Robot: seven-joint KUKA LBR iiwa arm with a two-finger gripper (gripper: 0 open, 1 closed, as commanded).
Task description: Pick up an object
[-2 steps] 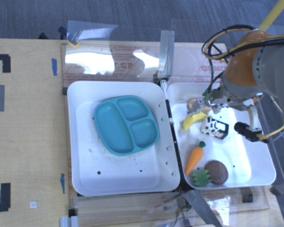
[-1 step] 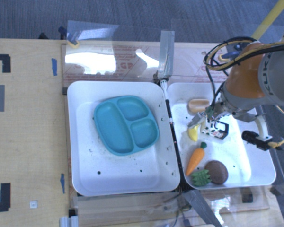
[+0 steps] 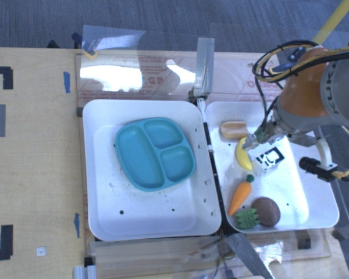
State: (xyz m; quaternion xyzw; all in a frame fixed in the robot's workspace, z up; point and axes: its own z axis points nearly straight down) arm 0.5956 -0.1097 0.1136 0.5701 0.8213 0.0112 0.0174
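The right bin (image 3: 314, 214) holds a toy bread roll (image 3: 233, 130) at its far left, a yellow banana (image 3: 243, 156) just in front of it, an orange carrot (image 3: 239, 197) with a green top, a green leafy piece (image 3: 246, 218) and a brown round object (image 3: 266, 211). My gripper (image 3: 257, 140) hangs low over the bin, right beside the banana's upper end and just right of the bread roll. A black-and-white tag (image 3: 270, 157) sits on the gripper body. Nothing is visibly held.
The left bin (image 3: 104, 214) contains a blue divided plate (image 3: 155, 153). A grey divider (image 3: 213, 173) separates the two bins. A clear plastic sheet (image 3: 139, 68) stands behind the left bin. Cables (image 3: 279, 63) loop above the orange wrist band (image 3: 305, 92).
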